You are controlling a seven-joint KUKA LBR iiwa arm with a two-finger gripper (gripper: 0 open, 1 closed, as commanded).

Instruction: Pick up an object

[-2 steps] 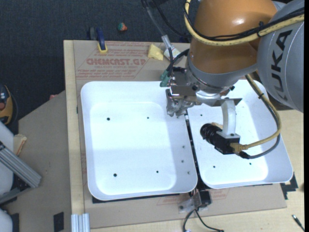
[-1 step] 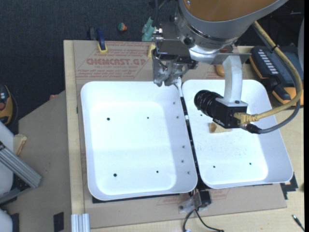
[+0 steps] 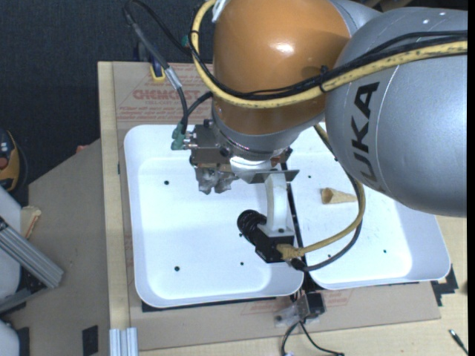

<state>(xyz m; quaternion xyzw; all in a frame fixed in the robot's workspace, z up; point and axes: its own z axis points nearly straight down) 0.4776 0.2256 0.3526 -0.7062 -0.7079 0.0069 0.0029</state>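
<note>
Tan cardboard-covered worktop (image 3: 119,199) carrying two shallow white bins; grey-orange arm (image 3: 297,73) hanging over left bin (image 3: 185,265), gripper (image 3: 215,180) state unclear; small tan wedge-shaped piece (image 3: 335,196) lying in right bin (image 3: 386,258), frame centre-right.

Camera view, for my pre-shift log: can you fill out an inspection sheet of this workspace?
Surface: two white bins; left bin, right bin, on a cardboard-covered bench.
Job's things: small tan wedge in the right bin.
Clutter: nothing seen.
Grippers: gripper over the left bin; finger state unclear.
Cables: yellow cable loops off the arm; black connector at the bins' divide.
Surroundings: dark floor, aluminium rail at left.
</note>
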